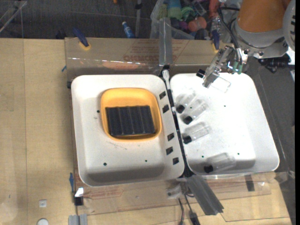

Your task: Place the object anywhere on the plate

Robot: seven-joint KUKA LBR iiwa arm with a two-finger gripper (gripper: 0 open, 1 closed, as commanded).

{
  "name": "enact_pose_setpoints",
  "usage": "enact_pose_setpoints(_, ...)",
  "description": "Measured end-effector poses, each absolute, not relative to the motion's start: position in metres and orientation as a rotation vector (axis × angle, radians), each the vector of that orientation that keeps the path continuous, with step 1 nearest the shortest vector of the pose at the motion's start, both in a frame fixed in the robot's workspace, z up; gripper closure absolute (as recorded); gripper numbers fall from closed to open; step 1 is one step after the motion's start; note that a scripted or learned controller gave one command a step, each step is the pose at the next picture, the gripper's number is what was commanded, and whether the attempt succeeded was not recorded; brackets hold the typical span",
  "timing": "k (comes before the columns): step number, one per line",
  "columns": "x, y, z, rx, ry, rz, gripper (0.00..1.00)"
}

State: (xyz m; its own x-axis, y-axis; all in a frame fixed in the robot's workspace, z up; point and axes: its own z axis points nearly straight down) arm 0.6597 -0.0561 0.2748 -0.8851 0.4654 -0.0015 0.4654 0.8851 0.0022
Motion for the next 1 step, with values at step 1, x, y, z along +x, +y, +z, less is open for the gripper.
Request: enact_pose_setpoints(1, 0.6512, -0.076, 0.3238, 0.321, 3.115, 0.002, 1.0)
